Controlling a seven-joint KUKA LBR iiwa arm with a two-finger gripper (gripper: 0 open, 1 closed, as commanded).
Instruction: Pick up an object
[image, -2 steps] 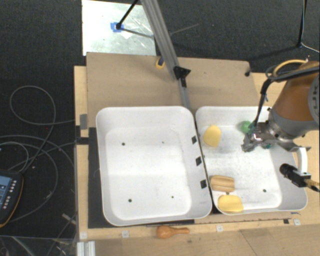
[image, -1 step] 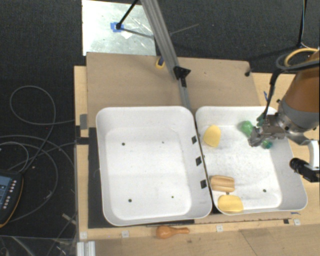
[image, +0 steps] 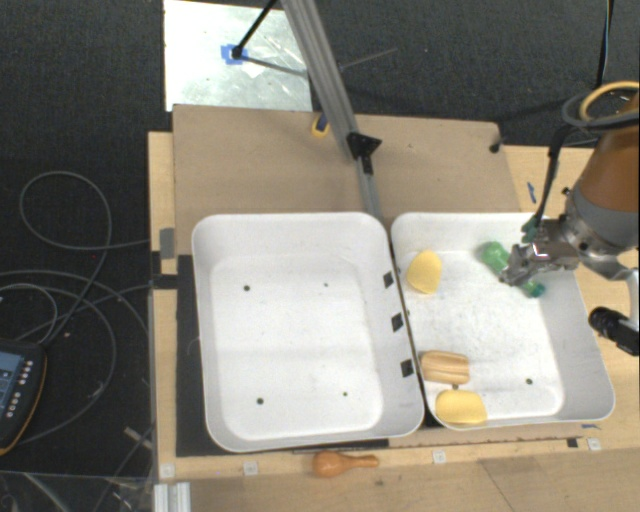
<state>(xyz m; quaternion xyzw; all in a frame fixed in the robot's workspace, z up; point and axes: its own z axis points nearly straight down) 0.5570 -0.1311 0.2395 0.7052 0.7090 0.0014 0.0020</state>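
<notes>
We see a brown bench (image: 260, 160) on dark carpet, with loose cables (image: 60, 290) to the left and a metal pole (image: 330, 80) slanting across the top. Two white bins sit side by side. The left bin (image: 215, 330) adjoins the right bin (image: 590, 380), which contains a yellow piece (image: 424, 271) near its upper left, a bun (image: 444, 367) and another yellow piece (image: 461, 406) at its lower left. A green object (image: 495, 255), small and glossy, lies in its upper right, just beside the gripper (image: 522, 270); we cannot tell the gripper's state. An orange pear-shaped toy (image: 342, 462) lies in front of the bins.
</notes>
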